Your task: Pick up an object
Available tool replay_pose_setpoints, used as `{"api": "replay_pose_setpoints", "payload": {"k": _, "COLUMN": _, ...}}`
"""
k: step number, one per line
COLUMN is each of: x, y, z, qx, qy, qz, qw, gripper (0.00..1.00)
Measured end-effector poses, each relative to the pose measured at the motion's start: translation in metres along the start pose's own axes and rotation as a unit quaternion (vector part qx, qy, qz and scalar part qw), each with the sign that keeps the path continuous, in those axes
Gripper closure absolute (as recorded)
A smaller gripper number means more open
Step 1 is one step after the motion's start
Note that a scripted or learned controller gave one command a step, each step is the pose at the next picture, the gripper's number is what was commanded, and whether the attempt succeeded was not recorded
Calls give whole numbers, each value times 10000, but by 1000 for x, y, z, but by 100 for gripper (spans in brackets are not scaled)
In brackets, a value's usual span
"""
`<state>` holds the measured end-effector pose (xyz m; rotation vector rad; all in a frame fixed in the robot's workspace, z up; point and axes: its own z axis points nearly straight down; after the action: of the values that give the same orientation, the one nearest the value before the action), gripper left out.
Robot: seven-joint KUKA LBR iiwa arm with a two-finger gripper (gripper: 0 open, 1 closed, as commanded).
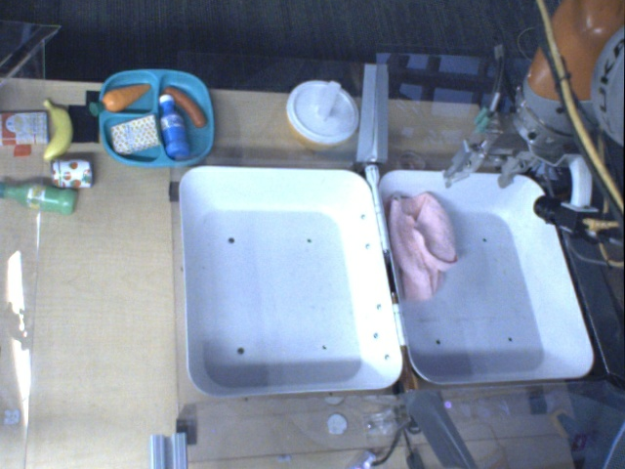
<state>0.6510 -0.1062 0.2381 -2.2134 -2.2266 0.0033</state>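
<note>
One pink cloth (pixel 422 243) lies crumpled in the right bin (pixel 508 350), against that bin's left wall and toward its far end, with nothing gripping it. The pincer (pixel 485 164) hangs over the far rim of the same bin, to the right of the cloth and apart from it; its two thin fingers (pixel 462 167) are spread, with nothing between them. Above it the arm (pixel 582 37) shows its orange band at the upper right corner, with yellow and black cables running down beside it. The left bin (pixel 283 369) sits just beside the right one, their inner walls meeting along a metal strip. Beyond the left bin, on the wooden tabletop (pixel 88 291), stands a round white lidded container with a yellow rim (pixel 322 113). Further left is a blue divided tray (pixel 200 96) holding toy foods, among them an orange carrot-like piece (pixel 128 97) and a blue bottle (pixel 174 127). At the far left edge lie a yellow banana (pixel 59 130), a small can (pixel 71 173) and a green bottle (pixel 39 196) on its side.
</note>
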Motion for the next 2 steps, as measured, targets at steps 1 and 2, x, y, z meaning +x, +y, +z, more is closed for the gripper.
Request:
{"api": "replay_pose_setpoints", "payload": {"k": 1, "x": 1, "y": 14, "z": 140, "qx": -32, "qy": -3, "qz": -694, "qw": 9976, "gripper": 0}}
{"api": "replay_pose_setpoints", "payload": {"k": 2, "x": -1, "y": -44, "z": 148, "qx": -94, "qy": -11, "qz": -929, "qw": 9956, "gripper": 0}}
